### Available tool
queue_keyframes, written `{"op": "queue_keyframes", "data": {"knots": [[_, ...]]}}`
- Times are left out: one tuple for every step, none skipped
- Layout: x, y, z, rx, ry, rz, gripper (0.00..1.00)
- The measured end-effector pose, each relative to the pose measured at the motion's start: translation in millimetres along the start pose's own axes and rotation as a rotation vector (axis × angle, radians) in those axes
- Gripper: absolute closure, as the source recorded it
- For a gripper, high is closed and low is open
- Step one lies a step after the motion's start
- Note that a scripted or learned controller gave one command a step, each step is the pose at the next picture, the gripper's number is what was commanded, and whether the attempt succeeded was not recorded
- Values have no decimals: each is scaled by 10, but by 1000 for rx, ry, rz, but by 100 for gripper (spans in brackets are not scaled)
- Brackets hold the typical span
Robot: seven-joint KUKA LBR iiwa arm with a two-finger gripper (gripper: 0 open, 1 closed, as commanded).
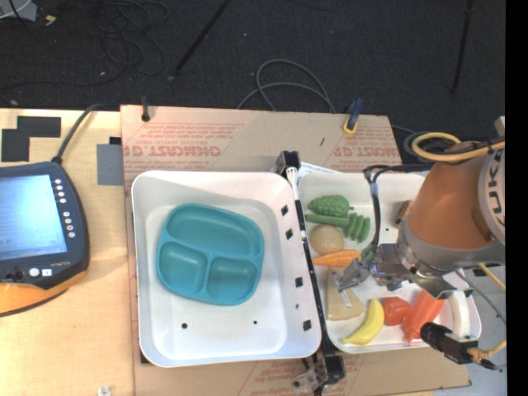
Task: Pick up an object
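The right bin [355,186] holds several toy foods. A green leafy piece [330,207] and a green ridged piece [357,225] lie at the back. A beige potato [326,239] sits below them, with an orange carrot [337,259] in front of it. A yellow banana [367,323] and a red-orange piece [410,313] lie near the front wall, and a pale flat piece [342,308] lies left of the banana. My gripper [353,274] is low in the bin, just right of the carrot and above the pale piece. The orange wrist band [445,200] rises behind it.
The left bin [157,320] holds a teal divided plate [210,252]. A handheld screen unit [35,221] lies on the bench at the far left. Cables [436,145] loop at the bin's back right. A black divider [301,254] runs between the bins.
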State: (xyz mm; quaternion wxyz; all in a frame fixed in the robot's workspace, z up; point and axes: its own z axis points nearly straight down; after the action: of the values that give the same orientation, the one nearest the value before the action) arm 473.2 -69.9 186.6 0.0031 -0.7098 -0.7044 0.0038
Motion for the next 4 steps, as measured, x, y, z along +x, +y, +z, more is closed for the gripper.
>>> {"op": "queue_keyframes", "data": {"knots": [[590, 24, -1875, -19, 1, -14, 0], [1403, -2, -1305, 2, 0, -15, 0], [578, -15, 38, 12, -2, 2, 0], [959, 20, -1213, -13, 2, -12, 0]]}}
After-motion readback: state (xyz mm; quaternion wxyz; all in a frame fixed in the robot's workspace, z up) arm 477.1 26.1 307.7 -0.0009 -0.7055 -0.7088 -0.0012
